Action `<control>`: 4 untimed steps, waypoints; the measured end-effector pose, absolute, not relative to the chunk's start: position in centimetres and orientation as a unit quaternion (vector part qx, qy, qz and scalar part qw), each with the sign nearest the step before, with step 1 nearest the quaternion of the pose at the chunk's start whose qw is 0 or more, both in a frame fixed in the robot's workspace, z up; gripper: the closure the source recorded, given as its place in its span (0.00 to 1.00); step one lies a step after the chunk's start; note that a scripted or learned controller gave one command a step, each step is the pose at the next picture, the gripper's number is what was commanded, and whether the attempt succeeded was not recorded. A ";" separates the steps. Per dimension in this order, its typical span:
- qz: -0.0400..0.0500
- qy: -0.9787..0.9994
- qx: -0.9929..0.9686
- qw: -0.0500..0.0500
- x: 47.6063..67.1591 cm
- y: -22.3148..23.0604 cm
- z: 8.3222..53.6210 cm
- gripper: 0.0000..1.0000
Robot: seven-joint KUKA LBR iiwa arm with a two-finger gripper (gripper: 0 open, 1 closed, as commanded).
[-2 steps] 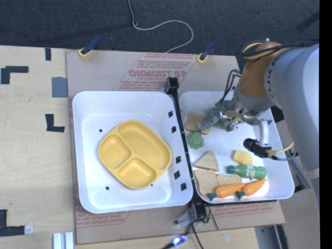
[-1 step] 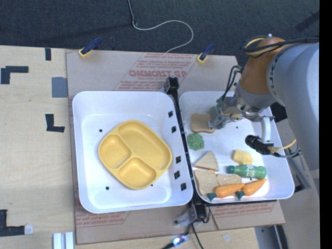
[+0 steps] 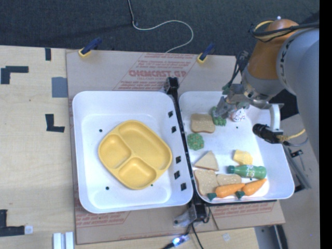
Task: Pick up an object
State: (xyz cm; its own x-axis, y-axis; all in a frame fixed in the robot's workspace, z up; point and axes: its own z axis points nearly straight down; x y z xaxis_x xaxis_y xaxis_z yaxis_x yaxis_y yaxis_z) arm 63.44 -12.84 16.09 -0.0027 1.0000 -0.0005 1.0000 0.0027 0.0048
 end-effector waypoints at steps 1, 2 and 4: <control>0.001 0.708 0.706 0.002 63.5 -12.4 22.4 1.00; 0.000 0.708 0.707 0.000 63.5 -12.4 22.4 1.00; 0.000 0.709 0.705 -0.001 62.6 -2.2 23.4 1.00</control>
